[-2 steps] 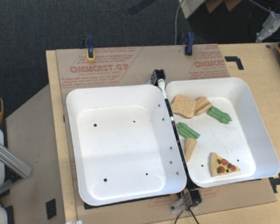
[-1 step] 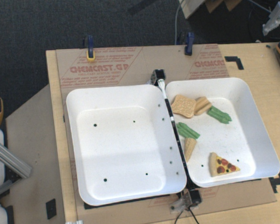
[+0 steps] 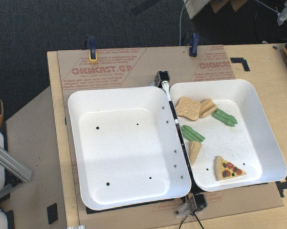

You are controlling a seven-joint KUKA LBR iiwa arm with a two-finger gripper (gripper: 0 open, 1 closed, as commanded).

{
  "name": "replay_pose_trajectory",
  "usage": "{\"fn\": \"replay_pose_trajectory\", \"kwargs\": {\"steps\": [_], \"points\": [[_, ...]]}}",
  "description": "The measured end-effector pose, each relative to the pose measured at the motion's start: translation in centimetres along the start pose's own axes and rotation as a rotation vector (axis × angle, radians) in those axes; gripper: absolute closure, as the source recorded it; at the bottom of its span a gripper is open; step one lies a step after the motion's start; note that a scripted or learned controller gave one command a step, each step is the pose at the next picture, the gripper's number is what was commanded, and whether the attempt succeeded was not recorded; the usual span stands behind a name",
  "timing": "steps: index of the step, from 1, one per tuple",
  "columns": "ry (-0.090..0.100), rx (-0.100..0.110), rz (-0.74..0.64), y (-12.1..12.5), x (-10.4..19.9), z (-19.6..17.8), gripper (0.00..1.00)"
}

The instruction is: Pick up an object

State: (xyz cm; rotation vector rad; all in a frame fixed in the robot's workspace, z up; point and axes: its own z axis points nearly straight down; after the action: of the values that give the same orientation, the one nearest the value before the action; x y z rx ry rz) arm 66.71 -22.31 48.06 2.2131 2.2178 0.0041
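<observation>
Toy food pieces, any one of which would serve as the object, lie in the right-hand shallow white bin [image 3: 262, 127]: a tan square cracker [image 3: 187, 108] at about eleven o'clock, a small tan bread-like piece [image 3: 207, 107] touching it, a green bean-like pod [image 3: 225, 116] just past that, a second green pod [image 3: 192, 133] toward nine o'clock over a tan wedge [image 3: 194, 151], and a pizza slice with red dots [image 3: 227, 169] near six o'clock. They look light, stiff and smooth, probably plastic; I'd take the pizza slice across its sides, since it lies apart. The left-hand white bin [image 3: 126, 147] on the bench carries nothing. As for the pincer, I cannot tell its state.
</observation>
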Motion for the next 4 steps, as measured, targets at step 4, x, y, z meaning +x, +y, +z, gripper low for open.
{"fn": "replay_pose_trajectory", "kwargs": {"steps": [4], "points": [[0.003, 0.008, 0.001, 0.0, 2.1, -5.5, 0.0]]}}
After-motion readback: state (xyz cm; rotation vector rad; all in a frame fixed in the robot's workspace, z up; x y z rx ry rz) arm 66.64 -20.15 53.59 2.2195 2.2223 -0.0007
